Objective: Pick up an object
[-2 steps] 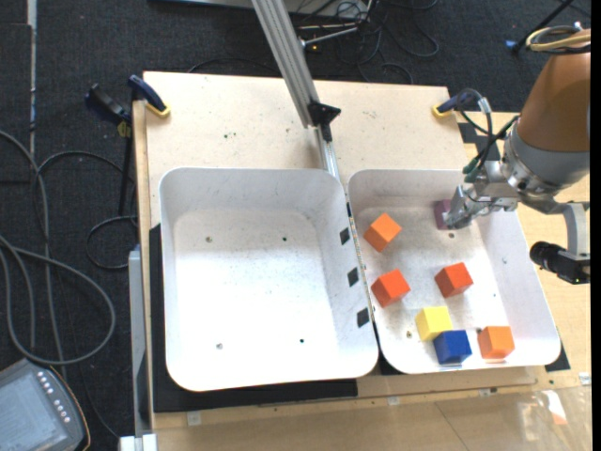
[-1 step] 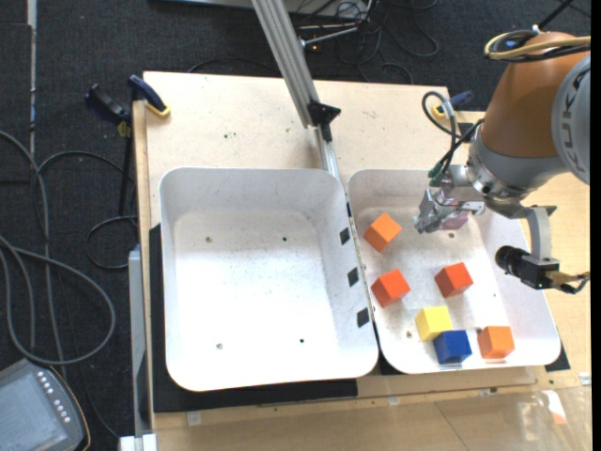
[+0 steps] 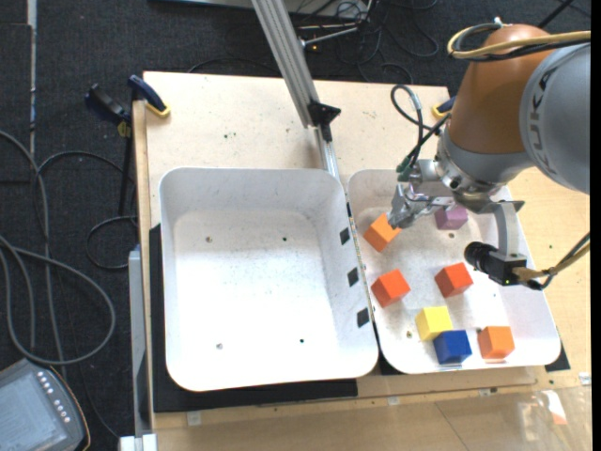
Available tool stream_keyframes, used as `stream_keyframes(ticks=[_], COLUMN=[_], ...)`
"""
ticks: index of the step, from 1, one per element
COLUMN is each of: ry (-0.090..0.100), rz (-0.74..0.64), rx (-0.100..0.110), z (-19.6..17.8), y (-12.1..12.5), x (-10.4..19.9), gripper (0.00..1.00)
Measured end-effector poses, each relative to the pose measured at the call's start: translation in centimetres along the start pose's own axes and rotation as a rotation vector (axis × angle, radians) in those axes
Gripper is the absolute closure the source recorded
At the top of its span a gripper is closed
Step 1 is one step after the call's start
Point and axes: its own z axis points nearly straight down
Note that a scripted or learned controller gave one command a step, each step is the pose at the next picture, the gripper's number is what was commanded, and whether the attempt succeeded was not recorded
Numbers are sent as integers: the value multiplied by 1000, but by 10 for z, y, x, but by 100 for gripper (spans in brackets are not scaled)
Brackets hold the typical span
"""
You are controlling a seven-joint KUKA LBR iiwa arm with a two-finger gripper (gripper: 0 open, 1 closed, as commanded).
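Now the right bin (image 3: 545, 332) holds seven blocks; gripper (image 3: 402, 212) touches an orange block (image 3: 380, 233), grip unclear.

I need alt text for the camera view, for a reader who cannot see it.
A grey and orange robot arm lowers its gripper beside an orange block in the right white bin, which holds seven small coloured blocks. The left white bin sits alongside on the bench.

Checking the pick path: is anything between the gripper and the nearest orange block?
Nothing visible. The gripper sits right at the orange block near the right bin's left wall; the purple block lies on its other side.
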Motion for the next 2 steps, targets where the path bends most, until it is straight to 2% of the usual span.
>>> stream_keyframes(ticks=[1,2], ry=[0,1], rz=[0,-1], rx=[1,0], z=[-1,1], y=[1,15], x=[48,111], gripper=[100,100])
